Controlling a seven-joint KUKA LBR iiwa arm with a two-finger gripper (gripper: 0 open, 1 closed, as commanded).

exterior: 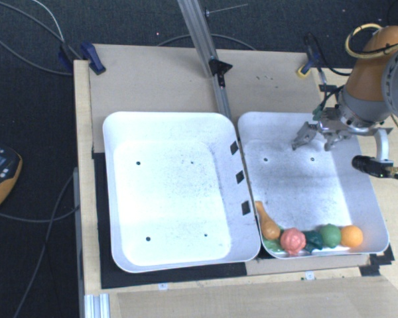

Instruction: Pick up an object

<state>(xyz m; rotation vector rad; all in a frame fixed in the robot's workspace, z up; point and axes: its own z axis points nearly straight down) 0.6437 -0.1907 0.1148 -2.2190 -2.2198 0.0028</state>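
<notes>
Several small toys lie along the near edge of the right bin (305,184): an orange carrot-like piece (266,222), a pink ball (292,240), a green ball (330,234) and an orange ball (351,236). My gripper (316,140) hangs over the far part of that bin, well away from the toys. Its fingers are spread open with nothing between them.
The left bin (169,184) sits beside the right one, joined by black clips (239,176). A slanted metal pole (199,35) crosses the bench at the back. Blue clamps (91,57) hold the bench corners. A handheld device (0,172) lies at far left.
</notes>
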